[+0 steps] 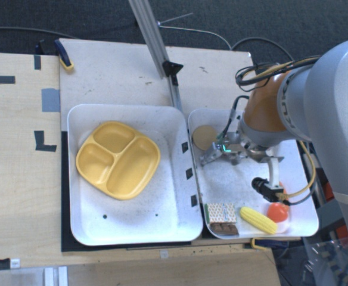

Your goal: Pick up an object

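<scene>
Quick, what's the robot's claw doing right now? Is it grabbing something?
Gripper: low in the right bin beside the round tan object; whether it is open, shut or holding anything cannot be told.

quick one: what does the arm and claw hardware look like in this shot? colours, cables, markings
The arm is bulky, with a smooth light-grey rounded shell and an orange band above the wrist. Black and yellowish cables loop off the wrist, with another yellowish cable running down its lower side. The claw is a small grey metallic unit with a tiny teal-green light beside it. No legible markings.
</scene>
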Robot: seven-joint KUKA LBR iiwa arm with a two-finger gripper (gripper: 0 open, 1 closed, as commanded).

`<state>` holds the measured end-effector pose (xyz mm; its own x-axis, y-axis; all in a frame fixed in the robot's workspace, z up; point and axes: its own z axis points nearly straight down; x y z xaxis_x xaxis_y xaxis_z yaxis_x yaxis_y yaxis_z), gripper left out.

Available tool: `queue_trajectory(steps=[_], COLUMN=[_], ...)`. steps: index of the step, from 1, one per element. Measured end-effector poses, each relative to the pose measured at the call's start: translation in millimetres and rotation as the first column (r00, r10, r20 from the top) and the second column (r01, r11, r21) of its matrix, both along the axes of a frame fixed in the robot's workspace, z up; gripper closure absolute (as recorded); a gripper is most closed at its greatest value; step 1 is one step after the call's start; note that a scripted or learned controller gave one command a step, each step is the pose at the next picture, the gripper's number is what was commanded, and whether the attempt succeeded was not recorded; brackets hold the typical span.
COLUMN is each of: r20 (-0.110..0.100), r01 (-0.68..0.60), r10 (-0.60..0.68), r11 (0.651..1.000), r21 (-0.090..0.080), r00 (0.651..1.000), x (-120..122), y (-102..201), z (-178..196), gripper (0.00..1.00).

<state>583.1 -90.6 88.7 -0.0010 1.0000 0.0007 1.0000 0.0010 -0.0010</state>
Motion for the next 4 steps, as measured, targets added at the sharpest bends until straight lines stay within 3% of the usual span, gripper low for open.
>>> queue_trajectory(steps=[3, 4], r20=[0.000, 0.001], r01=[0.000, 0.000], r10=[0.000, 0.000], r11=[1.000, 1.000], r21=[0.000, 0.000], r00=[1.000, 1.000], x=[0, 1], y=[0, -19], z=[0, 0], gripper=[0.00, 0.00])
